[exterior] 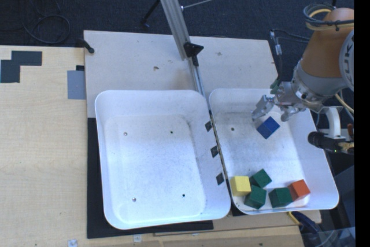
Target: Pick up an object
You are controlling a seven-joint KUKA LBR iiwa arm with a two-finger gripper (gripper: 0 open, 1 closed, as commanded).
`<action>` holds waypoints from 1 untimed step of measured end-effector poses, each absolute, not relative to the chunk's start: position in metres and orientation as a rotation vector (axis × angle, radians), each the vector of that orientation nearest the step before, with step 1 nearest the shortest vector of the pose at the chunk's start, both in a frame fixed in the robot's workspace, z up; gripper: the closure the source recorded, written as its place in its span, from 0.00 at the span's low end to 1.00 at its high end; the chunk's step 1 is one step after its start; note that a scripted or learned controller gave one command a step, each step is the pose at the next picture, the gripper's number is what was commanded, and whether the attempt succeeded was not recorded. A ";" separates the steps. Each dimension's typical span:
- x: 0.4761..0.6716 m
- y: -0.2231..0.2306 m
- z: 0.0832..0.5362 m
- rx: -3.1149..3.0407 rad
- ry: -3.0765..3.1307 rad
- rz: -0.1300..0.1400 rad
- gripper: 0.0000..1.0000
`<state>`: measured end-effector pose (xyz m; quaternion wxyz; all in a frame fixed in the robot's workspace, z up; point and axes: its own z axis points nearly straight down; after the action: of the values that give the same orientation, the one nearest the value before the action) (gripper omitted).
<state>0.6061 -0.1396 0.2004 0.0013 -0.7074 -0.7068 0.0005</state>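
Near edge: five blocks are grouped at the front of the right bin [324,194] — a yellow block [241,184], three green blocks [261,177], [255,197], [280,197] and an orange block [299,188].
Left bin [115,107]: no blocks are seen inside.
Blue block [267,127]: located mid-bin on the right, tilted, directly below the gripper [276,107].
Fingers: spread apart; contact with the blue block cannot be confirmed, so no hold is assumed.
Step in hand: judged to be the approach or grasp attempt on the blue block.
Next move: the fingers are to be closed squarely on opposite faces, then a lift is to be verified.
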 end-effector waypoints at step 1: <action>0.646 -0.105 0.257 -2.219 -2.229 -0.007 0.00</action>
<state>0.6462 -0.1053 0.2566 -0.0019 -0.7055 -0.7087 -0.0021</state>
